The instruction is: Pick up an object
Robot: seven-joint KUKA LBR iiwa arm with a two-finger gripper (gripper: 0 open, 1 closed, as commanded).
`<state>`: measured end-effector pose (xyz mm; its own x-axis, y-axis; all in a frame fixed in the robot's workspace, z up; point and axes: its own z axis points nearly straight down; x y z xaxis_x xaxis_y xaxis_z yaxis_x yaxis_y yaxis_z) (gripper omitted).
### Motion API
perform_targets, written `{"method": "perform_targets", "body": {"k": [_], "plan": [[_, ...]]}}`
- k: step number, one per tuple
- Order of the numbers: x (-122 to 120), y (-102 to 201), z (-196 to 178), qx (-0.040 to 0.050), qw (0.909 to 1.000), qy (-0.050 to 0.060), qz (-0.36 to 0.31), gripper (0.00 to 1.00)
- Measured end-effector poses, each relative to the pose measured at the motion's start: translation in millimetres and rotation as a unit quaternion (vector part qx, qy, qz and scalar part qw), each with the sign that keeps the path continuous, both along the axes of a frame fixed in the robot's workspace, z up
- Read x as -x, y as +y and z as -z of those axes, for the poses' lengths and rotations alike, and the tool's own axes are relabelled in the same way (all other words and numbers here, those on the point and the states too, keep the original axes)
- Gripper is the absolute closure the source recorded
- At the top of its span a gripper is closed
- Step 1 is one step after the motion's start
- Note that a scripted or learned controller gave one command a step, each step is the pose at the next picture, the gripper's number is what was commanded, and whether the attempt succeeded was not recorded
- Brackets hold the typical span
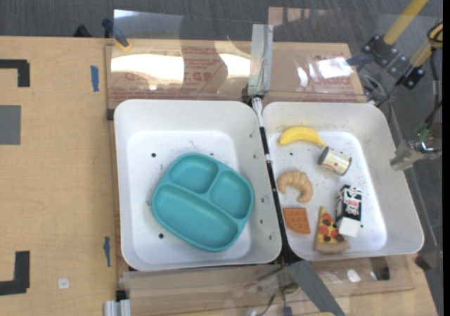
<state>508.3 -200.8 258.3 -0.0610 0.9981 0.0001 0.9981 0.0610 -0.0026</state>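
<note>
6 toys sit in the right bin (376, 167), ready to grab: the banana (301, 136) lies near its back edge.

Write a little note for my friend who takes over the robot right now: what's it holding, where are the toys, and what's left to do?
Gripper: nothing to report on it.
Right bin: banana, can, croissant, waffle, pizza slice, milk carton, all lying loose.
Left bin: teal divided plate.
Done: nothing lifted yet.
Left: pick up one object.
</note>
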Motion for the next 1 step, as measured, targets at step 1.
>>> {"method": "perform_targets", "body": {"k": [1], "plan": [[30.5, -24.0, 36.4, -0.0003, 0.9999, 0.001, 0.016, 1.00]]}}
